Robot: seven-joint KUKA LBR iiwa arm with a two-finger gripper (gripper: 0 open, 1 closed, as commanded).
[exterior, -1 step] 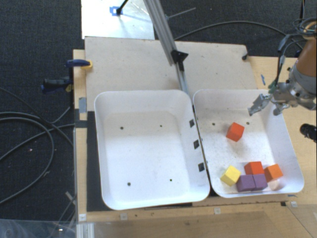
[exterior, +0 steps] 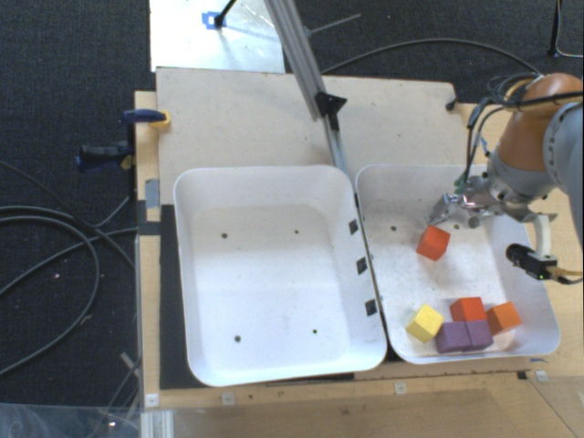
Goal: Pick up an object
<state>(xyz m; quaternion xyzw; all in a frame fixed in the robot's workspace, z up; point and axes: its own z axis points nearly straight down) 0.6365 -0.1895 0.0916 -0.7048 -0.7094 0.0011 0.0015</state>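
Red-orange cube (exterior: pixel 433 243) sits tilted in the middle of the right bin (exterior: pixel 394 199), apart from the other blocks. Gripper (exterior: pixel 453 210) hangs just above and right of it; finger state cannot be read, and nothing visibly sits between them. At the bin's near edge: yellow cube (exterior: pixel 424 322), purple block (exterior: pixel 463 336), red cube (exterior: pixel 467 308), orange cube (exterior: pixel 503 317), clustered. Left bin (exterior: pixel 192 272) alongside.

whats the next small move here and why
Probably shift the gripper slightly toward the red cube and lower it: the cube lies alone in the right bin, just beside the gripper, while the other blocks crowd the near corner.
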